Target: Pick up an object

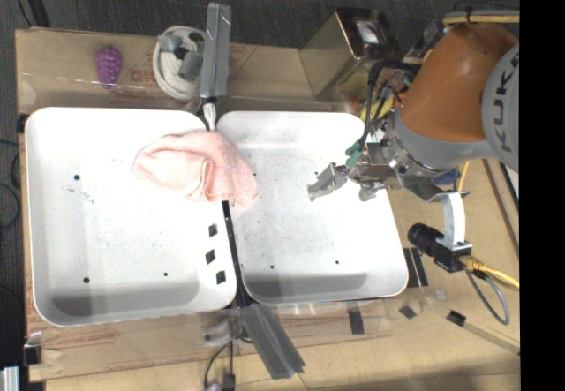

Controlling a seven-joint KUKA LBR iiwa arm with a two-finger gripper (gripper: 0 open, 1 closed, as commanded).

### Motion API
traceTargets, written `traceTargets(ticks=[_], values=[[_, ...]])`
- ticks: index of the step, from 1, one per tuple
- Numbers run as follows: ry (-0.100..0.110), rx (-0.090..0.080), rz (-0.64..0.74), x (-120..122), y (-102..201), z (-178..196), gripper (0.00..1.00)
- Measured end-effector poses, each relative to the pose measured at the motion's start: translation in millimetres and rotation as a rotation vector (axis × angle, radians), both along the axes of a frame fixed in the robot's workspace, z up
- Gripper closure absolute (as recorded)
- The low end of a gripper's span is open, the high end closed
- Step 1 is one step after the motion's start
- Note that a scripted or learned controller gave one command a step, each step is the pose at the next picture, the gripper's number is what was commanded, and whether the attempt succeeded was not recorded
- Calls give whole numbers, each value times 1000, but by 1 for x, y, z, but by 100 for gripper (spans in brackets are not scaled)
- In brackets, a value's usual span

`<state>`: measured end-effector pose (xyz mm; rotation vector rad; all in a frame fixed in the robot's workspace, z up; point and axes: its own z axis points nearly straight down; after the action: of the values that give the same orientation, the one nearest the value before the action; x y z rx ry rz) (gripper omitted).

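Note:
A crumpled pink cloth lies in the upper right of the left bin and drapes over the divider onto the left edge of the right bin. My gripper hangs over the middle of the right bin, fingers pointing left, well to the right of the cloth. Nothing shows between its fingers.
On the bench behind the bins sit a purple grape-like toy, a coil of white cable and a tan box. A grey metal bar stands at the divider's far end. Small black marks line the divider.

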<state>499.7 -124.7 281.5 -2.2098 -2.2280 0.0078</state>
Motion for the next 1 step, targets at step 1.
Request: traceTargets(ticks=[1], values=[[0,2,249,-6,14,-71,0]])
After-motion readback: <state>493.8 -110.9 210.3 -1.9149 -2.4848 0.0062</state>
